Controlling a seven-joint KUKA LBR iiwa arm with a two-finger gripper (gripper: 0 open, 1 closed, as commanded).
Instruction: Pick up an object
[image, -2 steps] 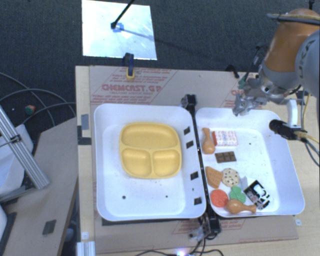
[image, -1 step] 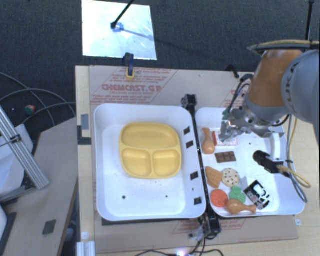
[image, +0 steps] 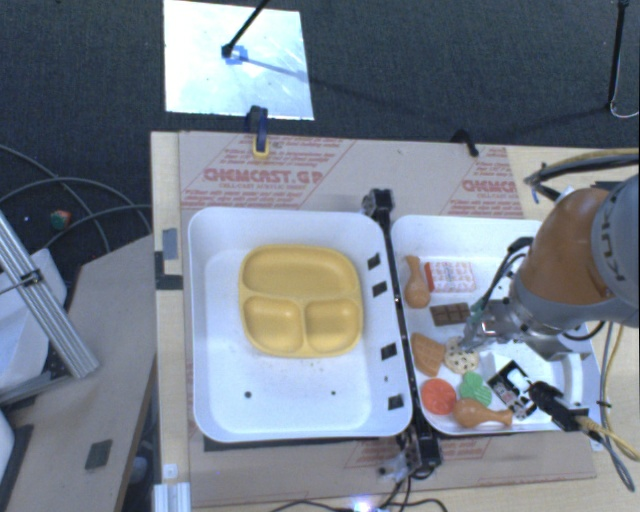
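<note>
Right bin (image: 500, 228) holds toy food: drumstick (image: 414, 283) at 10 o'clock, chocolate bar (image: 449, 314) centre, tomato (image: 438, 396) at 7 o'clock. Tool (image: 477, 335) low over spotted biscuit (image: 461, 359), just past chocolate bar; grip state cannot tell. Left bin (image: 210, 300) carries yellow divided tray (image: 300, 300).

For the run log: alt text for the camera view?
The gripper hangs low over toy food in the right bin, with nothing visibly held. The left bin holds a yellow tray.
</note>
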